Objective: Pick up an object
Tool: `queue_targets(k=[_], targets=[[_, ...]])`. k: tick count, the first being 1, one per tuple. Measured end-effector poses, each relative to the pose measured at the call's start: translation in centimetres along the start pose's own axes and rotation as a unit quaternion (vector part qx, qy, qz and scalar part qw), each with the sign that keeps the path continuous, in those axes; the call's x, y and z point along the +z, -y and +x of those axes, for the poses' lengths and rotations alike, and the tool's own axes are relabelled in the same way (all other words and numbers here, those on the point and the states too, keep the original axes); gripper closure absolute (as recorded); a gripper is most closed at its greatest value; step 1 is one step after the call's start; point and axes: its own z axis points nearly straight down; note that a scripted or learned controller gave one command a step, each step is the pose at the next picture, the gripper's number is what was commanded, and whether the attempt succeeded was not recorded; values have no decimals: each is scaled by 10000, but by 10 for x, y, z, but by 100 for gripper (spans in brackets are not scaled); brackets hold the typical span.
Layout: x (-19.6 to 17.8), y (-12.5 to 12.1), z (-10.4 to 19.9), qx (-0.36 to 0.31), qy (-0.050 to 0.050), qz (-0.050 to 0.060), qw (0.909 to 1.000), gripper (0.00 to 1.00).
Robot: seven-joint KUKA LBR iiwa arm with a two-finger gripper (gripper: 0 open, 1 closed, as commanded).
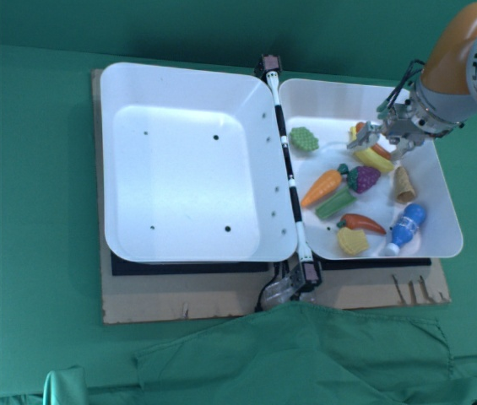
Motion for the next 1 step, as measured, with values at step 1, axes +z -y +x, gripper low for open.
queue_targets(k=[1], targets=[[-13, -3, 0, -10, 32, -35, 10000, 100]])
